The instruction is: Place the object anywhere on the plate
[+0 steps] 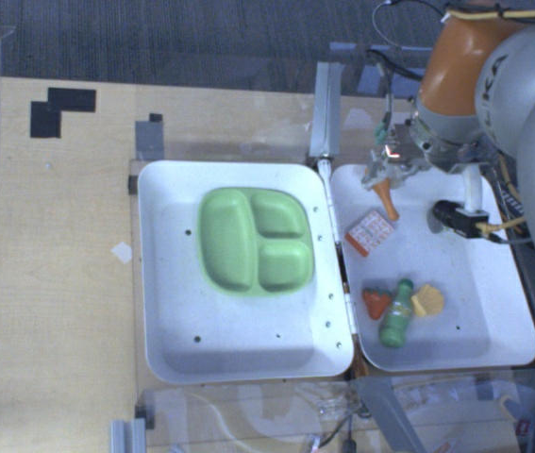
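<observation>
Small orange carrot-shaped toy (386,200) pinched in the two-finger gripper (381,179), lifted over the white right bin (493,347), carry step likely under way, next a swing far left to the green three-part plastic plate (254,240).

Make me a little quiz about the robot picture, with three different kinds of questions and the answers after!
1. True or false: the green plate lies in the left bin.
2. Which thing stands nearest the green bottle in the right bin? A) the orange carrot-like piece B) the red piece C) the pink-and-white box
3. Fill in: the gripper hangs above the ____ end of the right bin.

Key
1. True.
2. B. The red piece sits right beside the bottle; the orange carrot-like piece and the pink-and-white box lie farther up.
3. Far (top).
</observation>
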Tool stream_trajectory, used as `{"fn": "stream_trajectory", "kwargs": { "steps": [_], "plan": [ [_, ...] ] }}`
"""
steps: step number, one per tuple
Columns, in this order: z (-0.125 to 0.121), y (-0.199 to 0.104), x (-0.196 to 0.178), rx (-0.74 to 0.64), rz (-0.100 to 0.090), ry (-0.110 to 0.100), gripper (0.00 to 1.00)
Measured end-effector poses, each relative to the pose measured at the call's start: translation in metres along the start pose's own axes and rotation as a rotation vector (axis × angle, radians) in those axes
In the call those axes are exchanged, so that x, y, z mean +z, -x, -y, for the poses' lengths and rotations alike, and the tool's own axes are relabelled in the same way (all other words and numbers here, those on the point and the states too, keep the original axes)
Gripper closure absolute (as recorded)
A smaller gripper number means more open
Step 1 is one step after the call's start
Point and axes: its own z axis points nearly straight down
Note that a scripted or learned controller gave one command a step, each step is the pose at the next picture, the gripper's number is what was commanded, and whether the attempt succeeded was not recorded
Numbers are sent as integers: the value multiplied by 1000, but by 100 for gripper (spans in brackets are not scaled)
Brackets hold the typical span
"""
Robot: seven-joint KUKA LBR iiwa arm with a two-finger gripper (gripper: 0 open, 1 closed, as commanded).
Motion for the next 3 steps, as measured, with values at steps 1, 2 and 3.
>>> {"fn": "stream_trajectory", "kwargs": {
  "steps": [1, 2, 3],
  "plan": [
    [5, -65, 1, -102, -2, -1, 100],
    [2, -132, 0, -219, -3, 1, 100],
    [2, -132, 0, -219, -3, 1, 0]
  ]
}}
